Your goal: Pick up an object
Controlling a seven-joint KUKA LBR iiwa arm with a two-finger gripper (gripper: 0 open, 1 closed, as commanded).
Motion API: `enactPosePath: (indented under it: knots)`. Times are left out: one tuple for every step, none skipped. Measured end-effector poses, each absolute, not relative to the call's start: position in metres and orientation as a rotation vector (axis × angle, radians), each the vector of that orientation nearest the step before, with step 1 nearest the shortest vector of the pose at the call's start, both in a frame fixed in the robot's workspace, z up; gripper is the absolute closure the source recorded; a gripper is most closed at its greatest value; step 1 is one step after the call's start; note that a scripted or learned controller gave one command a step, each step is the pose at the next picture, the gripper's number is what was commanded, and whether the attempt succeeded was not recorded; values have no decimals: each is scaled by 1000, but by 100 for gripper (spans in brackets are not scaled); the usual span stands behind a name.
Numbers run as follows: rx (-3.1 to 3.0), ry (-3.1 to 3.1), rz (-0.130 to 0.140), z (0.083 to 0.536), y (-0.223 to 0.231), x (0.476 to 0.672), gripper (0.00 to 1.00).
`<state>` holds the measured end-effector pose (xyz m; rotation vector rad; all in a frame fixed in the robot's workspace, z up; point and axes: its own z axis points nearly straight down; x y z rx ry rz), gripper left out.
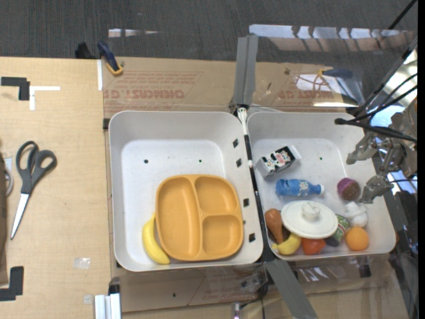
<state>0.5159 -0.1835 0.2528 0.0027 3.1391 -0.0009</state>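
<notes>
Hovering at the right bin's (312, 126) far edge, my gripper (370, 170) hangs with fingers apart and nothing between them. The purple ball (348, 189) lies just beside me, clear of the crowded pile, so I judge it easiest to take.

Cardboard sheet (159, 85), upper middle of the frame, behind the left bin (126, 178): red printed lettering, upside down and mirrored from this angle, large line appearing to read "CHEMICAL GE…", smaller lines beneath too small to read

Cardboard sheet (312, 85), upper right, behind the right bin (319, 128): red and orange print, not legible

Blue bottle (299, 188), right bin: label markings too small to read

Black-and-white box (279, 160), right bin: markings not legible
</notes>
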Motion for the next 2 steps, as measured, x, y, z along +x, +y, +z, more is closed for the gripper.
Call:
enactPosePath:
  knots:
    - [-75, 3139, -1, 140, -179, 518, 0]
    - [373, 3111, -1, 95, -137, 581, 0]
